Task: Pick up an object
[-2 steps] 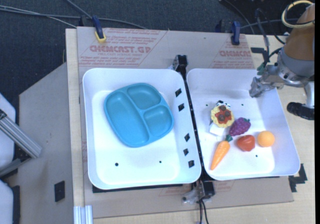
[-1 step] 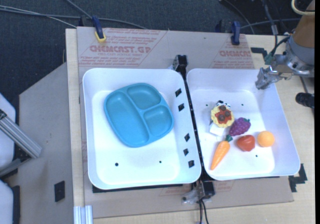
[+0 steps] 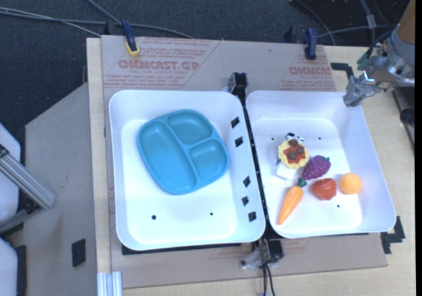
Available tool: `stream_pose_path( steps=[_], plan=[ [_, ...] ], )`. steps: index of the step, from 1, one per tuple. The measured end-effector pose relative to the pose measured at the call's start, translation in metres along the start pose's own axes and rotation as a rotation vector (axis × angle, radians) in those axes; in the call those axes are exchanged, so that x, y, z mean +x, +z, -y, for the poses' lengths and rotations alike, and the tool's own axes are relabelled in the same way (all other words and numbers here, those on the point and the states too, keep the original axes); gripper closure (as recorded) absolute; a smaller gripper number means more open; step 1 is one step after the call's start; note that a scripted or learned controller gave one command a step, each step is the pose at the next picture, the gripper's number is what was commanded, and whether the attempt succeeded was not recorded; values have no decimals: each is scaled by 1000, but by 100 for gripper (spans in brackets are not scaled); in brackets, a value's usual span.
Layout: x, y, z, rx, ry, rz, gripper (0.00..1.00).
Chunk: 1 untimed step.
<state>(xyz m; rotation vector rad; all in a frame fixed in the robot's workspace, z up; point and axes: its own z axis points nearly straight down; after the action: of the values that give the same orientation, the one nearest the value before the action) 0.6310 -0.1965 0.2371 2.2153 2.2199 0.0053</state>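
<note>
The right bin holds a small group of toy foods: a pizza slice, purple grapes, a carrot, a red tomato and an orange. My gripper hangs at the bin's far right corner, up and to the right of the foods and well apart from them. Nothing shows between its tips.
The left bin carries a blue divided plate. A black divider with clips runs between the bins. Blue and yellow clamps pin the cardboard at the back. Cables lie on the dark floor beyond.
</note>
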Motion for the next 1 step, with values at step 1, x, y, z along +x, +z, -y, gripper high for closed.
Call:
stream_pose_path(
  steps=[1],
  plan=[
    [56,-10,5,7,-4,-4,100]
  ],
)
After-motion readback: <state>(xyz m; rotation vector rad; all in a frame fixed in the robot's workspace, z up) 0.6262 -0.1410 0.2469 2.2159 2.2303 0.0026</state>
